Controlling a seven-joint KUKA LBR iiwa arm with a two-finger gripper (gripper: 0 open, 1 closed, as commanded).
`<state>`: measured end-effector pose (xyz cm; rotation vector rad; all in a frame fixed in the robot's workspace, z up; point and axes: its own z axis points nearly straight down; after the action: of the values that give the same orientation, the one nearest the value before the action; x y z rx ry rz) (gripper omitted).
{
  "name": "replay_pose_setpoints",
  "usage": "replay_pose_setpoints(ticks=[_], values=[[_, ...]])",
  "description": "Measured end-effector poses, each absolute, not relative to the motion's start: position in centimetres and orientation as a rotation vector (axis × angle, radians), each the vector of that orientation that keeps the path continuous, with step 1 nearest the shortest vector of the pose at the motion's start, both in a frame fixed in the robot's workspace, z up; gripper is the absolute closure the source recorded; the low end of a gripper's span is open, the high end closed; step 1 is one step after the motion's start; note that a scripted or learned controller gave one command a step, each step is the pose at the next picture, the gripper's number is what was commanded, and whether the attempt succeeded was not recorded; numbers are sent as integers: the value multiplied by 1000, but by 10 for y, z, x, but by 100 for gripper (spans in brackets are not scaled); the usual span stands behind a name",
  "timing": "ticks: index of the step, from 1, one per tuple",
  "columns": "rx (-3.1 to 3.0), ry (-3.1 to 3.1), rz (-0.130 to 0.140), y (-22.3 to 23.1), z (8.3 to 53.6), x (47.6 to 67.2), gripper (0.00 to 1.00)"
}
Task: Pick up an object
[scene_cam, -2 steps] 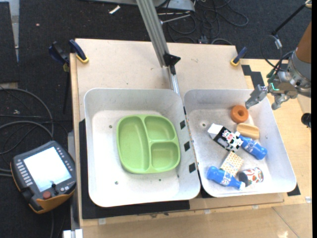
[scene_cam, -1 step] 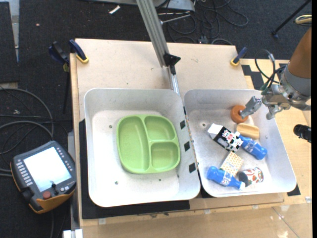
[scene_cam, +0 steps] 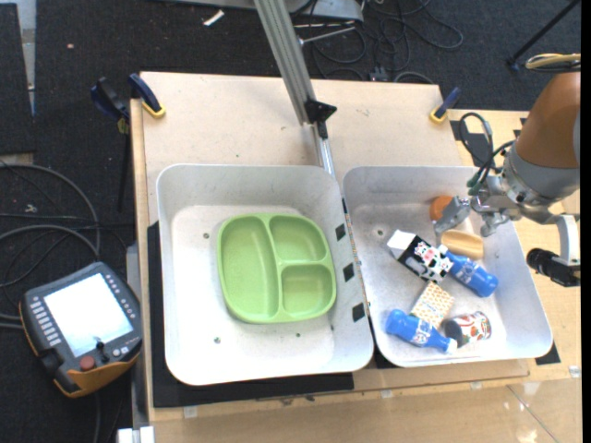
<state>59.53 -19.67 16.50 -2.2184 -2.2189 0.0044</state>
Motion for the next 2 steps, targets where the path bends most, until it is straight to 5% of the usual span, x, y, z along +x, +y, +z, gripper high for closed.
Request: replay_pose_setpoints(ticks=[1,2], values=[[-2230,-2228,-13,-188,116,596,0],[-2235,-2234,-14,-190,130,598,100]])
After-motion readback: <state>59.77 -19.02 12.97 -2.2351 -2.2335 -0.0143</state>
